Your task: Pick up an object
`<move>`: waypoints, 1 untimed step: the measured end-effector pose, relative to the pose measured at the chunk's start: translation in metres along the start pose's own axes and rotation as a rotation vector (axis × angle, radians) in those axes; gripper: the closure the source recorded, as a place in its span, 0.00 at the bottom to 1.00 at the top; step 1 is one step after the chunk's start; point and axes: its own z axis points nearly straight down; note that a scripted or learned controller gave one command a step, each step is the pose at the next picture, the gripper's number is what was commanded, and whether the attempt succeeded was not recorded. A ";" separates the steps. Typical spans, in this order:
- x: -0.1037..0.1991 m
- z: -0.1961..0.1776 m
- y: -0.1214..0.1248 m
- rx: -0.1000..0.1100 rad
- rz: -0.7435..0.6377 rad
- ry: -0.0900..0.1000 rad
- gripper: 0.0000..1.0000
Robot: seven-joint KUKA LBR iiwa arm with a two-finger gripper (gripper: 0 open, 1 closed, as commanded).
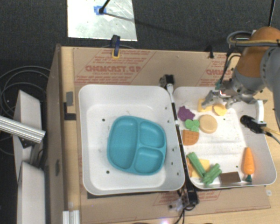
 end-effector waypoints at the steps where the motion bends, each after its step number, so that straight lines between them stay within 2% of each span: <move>1: 0.009 0.022 -0.020 -0.004 -0.001 -0.001 0.00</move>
